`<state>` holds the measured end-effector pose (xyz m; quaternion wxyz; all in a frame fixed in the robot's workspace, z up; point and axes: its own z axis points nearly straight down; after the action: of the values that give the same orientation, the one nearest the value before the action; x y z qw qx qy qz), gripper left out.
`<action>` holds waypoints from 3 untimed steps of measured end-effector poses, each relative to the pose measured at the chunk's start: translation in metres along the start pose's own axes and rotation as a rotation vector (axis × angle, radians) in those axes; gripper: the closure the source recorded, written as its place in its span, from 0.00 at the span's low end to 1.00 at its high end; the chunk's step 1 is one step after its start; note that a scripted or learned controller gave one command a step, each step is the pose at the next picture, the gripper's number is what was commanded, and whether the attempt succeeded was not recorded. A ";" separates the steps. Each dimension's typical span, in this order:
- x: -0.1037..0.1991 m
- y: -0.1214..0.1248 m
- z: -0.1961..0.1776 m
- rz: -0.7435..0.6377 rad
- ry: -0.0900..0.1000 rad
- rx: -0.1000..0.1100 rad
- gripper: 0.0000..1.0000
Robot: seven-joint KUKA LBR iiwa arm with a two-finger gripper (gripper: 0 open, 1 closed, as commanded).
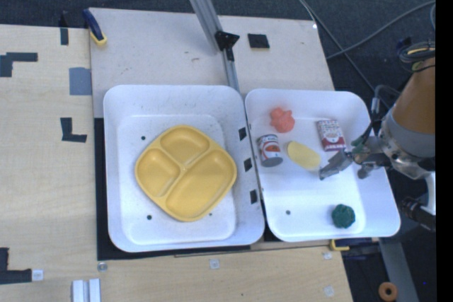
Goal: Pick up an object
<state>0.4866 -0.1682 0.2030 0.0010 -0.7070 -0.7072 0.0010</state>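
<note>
Hand point(333, 167) low over right bin point(368, 226), fingers spread, holding nothing; tips just beside yellow lemon point(304, 154) and red-white box point(330, 134), likely lining up grasp.

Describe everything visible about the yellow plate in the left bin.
The yellow plate is a rounded-square tray, plastic by its look, with three compartments split by raised ridges: one upper, two lower. It lies flat, right side up, turned diagonally, near the middle of the left bin. Nothing lies in it or touches it.
</note>
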 end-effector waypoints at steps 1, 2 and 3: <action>0.003 0.001 0.064 0.000 0.002 0.004 0.00; 0.004 0.001 0.117 0.000 -0.001 -0.002 0.00; 0.003 0.002 0.103 0.000 -0.003 -0.004 1.00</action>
<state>0.4882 -0.1652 0.0997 -0.0017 -0.7071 -0.7071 0.0006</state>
